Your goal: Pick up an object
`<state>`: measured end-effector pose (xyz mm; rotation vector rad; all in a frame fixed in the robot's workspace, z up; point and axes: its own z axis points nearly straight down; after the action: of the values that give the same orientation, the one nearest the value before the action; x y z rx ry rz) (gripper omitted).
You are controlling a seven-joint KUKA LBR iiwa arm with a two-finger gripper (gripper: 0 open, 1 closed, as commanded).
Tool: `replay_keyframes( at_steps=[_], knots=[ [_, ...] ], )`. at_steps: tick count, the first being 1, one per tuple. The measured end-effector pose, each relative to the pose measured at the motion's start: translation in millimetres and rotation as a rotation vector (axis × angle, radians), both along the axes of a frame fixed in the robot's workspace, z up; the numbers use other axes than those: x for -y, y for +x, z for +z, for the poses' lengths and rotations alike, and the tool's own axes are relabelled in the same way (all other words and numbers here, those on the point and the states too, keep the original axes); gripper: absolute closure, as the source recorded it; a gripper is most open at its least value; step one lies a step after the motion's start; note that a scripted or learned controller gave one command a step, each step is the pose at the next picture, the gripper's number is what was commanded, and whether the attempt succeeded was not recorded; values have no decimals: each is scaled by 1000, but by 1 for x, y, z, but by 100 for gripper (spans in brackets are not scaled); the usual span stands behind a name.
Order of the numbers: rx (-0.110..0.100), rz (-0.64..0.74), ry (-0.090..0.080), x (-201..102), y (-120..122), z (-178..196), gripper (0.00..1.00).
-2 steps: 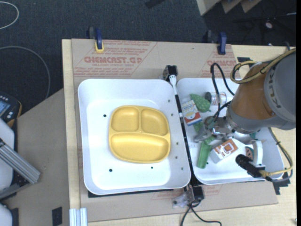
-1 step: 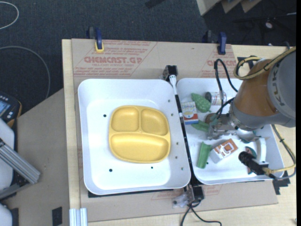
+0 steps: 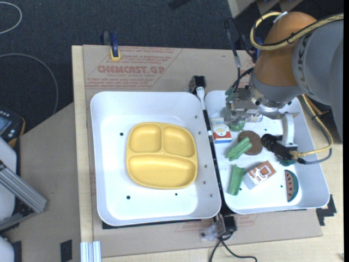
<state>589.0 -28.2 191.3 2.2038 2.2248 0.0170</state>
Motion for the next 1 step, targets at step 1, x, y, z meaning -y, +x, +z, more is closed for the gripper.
replay_keyframes(
  at_steps=[1],
  knots=[
    [-23, 7, 6, -153, -61, -22, 100]
  ],
)
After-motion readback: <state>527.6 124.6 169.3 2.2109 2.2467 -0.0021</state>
